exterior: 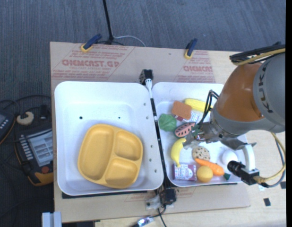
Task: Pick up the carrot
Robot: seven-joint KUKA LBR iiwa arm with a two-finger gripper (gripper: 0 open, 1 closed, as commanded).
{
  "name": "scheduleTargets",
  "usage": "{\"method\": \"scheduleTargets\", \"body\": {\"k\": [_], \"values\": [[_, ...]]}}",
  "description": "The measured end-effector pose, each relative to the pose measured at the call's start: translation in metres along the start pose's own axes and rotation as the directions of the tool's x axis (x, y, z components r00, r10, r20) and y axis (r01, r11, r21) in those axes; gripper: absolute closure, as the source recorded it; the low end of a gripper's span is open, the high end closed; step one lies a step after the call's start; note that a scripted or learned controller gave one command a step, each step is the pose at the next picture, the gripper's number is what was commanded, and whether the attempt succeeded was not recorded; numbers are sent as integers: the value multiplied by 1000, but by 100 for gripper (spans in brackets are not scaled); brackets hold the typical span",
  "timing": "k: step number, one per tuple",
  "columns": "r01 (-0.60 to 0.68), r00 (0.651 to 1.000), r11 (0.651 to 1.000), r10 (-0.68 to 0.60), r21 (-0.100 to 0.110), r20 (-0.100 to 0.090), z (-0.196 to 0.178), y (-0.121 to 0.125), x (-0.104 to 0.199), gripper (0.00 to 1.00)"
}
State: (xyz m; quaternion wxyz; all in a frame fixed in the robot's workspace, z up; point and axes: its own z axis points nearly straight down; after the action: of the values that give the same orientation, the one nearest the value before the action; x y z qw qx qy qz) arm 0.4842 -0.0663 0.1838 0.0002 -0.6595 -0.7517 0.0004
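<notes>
You are in the approach step: the carrot is not yet lifted and lies flat on the floor of the right bin, near that bin's front wall, its tip pointing toward the cookie and its green end toward the black fitting at the arm's lower edge. Taking the carrot as your landmark, the gripper hangs behind it and a little to the left, over the sliced piece with the red face, and nothing sits between its fingers; whether they stand apart or together you cannot tell from here, because the wrist covers most of them. The cookie touches the carrot on its far side, the yellow round fruit sits just in front of it, the banana lies to its left, and the pink packet is left and forward. The yellow tray rests well to the left in the other bin. By my judgement the next move calls for bringing the gripper forward and right until it is over the carrot's middle, turning it across the carrot's length, then descending without nudging the cookie or the fruit.
</notes>
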Motion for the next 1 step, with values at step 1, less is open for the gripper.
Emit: {"method": "scheduleTargets", "body": {"k": [1], "values": [[-1,1000,1000,1,3,0,1,-1,-1,0]]}}
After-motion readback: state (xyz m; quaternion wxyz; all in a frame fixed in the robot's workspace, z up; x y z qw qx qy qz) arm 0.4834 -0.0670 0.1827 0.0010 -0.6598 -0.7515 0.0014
